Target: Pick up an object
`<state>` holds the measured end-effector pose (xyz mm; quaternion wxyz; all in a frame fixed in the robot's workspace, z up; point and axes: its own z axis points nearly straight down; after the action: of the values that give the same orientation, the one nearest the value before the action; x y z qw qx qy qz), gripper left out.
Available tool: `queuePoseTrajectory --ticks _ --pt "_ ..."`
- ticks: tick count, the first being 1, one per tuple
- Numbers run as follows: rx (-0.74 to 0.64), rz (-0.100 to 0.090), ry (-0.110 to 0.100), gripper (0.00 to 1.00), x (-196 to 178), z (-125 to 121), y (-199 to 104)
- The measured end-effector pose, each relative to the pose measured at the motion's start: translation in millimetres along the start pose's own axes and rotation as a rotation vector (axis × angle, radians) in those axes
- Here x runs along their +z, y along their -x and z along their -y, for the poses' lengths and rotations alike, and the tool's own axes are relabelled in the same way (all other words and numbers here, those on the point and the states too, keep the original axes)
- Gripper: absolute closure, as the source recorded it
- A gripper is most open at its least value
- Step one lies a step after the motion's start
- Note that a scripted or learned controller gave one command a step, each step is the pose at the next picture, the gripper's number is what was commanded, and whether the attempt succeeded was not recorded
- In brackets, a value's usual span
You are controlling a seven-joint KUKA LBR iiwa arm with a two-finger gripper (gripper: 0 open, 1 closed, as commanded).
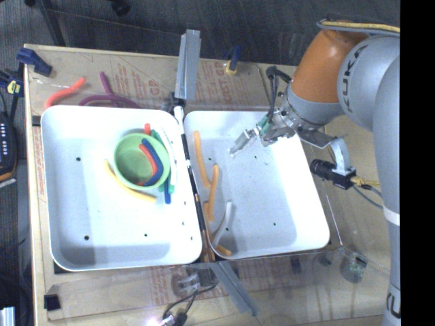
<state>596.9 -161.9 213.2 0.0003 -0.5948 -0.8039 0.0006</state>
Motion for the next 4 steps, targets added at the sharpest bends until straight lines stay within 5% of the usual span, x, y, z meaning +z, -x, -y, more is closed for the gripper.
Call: queuePoseTrajectory --ticks 1,2,3,4 --pt "-0.148 0.009 0.000 0.00 101.3 -6.0 -48.0" --pt "-0.153 0.006 -0.001 1.00 91.9 -6.9 -50.0" --pt "-0.153 0.007 -0.001 0.00 91.8 -6.9 -49.9" --pt "0.038 0.012 0.002 0.00 118.8 20.4 -51.3"
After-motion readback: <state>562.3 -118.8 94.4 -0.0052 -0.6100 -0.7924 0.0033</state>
